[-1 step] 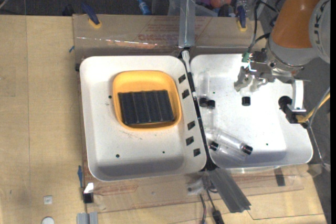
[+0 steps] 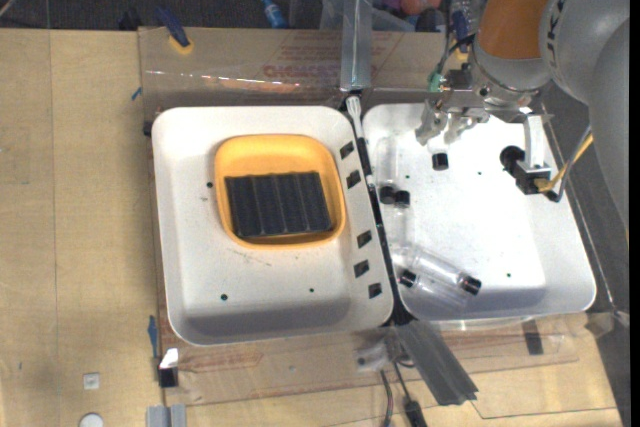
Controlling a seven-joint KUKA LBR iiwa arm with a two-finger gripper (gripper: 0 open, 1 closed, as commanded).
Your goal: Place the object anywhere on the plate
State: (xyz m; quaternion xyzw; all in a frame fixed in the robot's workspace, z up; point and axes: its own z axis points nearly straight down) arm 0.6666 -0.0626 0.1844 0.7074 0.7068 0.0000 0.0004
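1. Landmark: the divider (image 2: pixel 362 205) where the two white bins meet. Everything below is placed off it.
2. Left of the divider, left bin (image 2: pixel 180 215) holds the plate (image 2: pixel 232 155), yellow-orange, rounded square, with a dark ribbed slab (image 2: pixel 278 205) lying flat in its middle.
3. Right of the divider, right bin (image 2: pixel 520 265) holds the likely object: a clear tube-like piece with a dark cap (image 2: pixel 437 275), lying on its side near the front, just beside the divider.
4. Also right of the divider: a small dark bit (image 2: pixel 393 197) close to it and another small dark piece (image 2: pixel 439 161) farther back. Too small to identify.
5. Gripper (image 2: pixel 452 120) hangs over the back of the right bin, well apart from the clear tube. Jaws: cannot tell whether open or closed, and nothing visible is held.
6. Handling, judged: the tube looks light, rigid, smooth plastic, so probably slippery and prone to rolling when nudged. Transparent body makes its edges hard to read.
7. Grasp point, judged: across the middle of the body, fingers square to its long axis; the capped end gives the clearest visual target. It sits close to the divider wall, so the finger on that side has little clearance.
8. Plate rim is shallow and the slab takes up the centre; a round object could roll after release.
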